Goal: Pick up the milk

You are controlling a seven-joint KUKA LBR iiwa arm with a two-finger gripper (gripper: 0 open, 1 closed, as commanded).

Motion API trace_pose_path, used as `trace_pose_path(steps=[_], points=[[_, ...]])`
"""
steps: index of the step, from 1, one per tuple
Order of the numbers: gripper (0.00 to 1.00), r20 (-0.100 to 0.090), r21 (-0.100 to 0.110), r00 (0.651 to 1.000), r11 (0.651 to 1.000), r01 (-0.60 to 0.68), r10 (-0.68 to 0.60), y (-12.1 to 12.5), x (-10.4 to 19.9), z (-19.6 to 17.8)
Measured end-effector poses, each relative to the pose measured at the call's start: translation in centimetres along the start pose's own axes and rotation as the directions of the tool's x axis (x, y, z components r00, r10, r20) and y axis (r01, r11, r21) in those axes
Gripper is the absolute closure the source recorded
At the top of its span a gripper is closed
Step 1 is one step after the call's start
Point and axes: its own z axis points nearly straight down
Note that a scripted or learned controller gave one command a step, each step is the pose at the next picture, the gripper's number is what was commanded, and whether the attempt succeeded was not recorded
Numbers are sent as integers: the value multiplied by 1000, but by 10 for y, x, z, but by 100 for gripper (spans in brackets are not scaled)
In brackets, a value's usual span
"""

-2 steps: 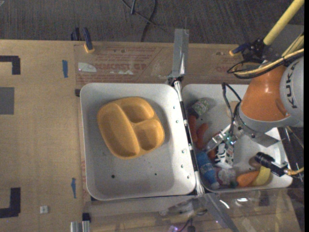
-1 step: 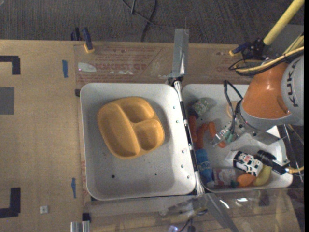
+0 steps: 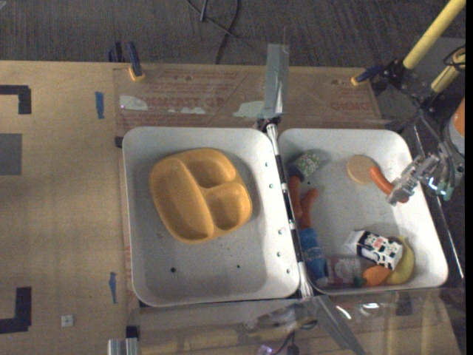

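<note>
The milk (image 3: 376, 248) is a small white carton with black cow patches, lying on its side near the front right corner of the right bin (image 3: 347, 220). A yellow banana (image 3: 403, 265) and an orange fruit (image 3: 376, 275) lie against it. My gripper (image 3: 414, 177) hangs at the bin's right rim, well behind the milk and to its right. Its fingers (image 3: 401, 191) point down and left toward an orange carrot-like piece (image 3: 382, 180), and nothing shows between them.
The left bin (image 3: 148, 272) holds a yellow divided plate (image 3: 200, 194). In the right bin lie a tan round disc (image 3: 361, 168), a grey-green item (image 3: 308, 163), orange sausages (image 3: 301, 202), a blue packet (image 3: 310, 246) and a pale wrapped item (image 3: 343, 268).
</note>
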Motion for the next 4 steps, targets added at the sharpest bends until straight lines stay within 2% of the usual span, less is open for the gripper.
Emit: trace_pose_path(steps=[1,2,3,4], points=[[100,4,-2,1000,1000,-2,2,0,-2,-9],[0,4,-2,1000,1000,-2,2,1,-2,-9],[0,17,-10,998,998,-67,67,-46,15,103],[0,24,-13,987,988,-156,157,33,41,104]])
